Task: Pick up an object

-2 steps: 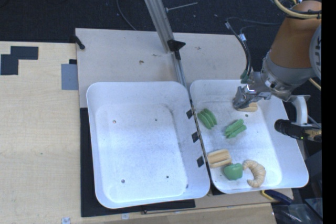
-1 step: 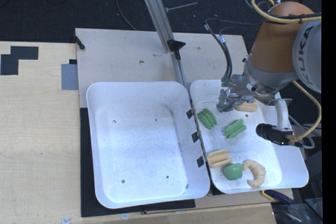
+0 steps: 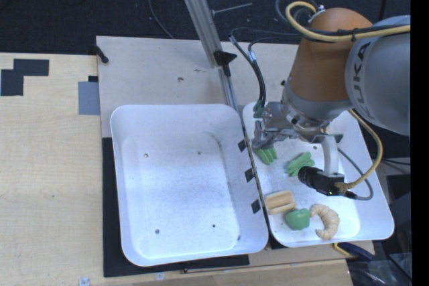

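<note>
The gripper (image 3: 267, 137) is down in the right bin (image 3: 375, 224), right over a green piece (image 3: 267, 155); I cannot tell its grip. Nothing looks lifted yet, so the pickup remains to do.

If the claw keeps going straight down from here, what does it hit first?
Most likely the green piece lying right under the claw near the right bin's left wall; depth is hard to judge from this slant.
</note>
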`<state>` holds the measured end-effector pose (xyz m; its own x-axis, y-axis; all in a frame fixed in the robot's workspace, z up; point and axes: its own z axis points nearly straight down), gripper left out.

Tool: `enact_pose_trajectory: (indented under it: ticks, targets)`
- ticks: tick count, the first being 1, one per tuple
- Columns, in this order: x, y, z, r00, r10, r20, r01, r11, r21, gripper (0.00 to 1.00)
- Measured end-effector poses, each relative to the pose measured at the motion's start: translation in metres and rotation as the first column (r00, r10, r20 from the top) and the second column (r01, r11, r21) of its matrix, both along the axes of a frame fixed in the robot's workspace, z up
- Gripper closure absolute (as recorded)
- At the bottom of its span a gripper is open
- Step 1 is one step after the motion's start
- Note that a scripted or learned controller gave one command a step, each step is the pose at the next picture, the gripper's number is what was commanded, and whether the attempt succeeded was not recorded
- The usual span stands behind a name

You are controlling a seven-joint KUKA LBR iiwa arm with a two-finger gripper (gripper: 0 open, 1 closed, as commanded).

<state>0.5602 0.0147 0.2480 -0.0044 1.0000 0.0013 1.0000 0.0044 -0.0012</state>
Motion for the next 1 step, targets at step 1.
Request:
enact_pose_trajectory:
  ticks: [1]
  targets:
    - [-0.0088, 0.0577, -0.011, 1.0, 0.0, 0.0, 0.0, 1.0, -0.001, 1.0]
